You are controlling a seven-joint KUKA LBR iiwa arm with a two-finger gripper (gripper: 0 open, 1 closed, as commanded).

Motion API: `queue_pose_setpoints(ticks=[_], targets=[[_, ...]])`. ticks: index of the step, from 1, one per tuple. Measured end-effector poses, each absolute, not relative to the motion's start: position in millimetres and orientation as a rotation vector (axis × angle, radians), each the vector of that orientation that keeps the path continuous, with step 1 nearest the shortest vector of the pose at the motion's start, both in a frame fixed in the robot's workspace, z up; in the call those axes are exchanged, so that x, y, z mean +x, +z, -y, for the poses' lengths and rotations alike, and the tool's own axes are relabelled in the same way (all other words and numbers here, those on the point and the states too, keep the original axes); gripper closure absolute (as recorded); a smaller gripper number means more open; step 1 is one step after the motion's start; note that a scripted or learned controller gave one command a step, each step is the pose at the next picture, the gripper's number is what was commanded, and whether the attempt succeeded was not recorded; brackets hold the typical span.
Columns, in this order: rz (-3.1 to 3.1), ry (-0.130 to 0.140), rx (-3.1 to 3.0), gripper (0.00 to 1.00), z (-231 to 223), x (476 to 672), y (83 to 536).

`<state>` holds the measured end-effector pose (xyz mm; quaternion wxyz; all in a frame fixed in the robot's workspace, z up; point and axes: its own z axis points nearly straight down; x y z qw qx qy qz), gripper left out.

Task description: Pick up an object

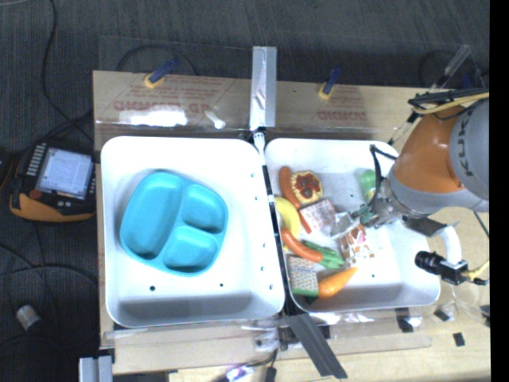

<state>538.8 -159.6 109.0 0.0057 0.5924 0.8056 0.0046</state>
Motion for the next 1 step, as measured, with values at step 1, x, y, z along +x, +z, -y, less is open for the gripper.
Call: queue_pose_setpoints(ticks=[1], targets=[[-2.283, -0.006, 2.158, 1.0, 202.6, 553.3, 187.8]])
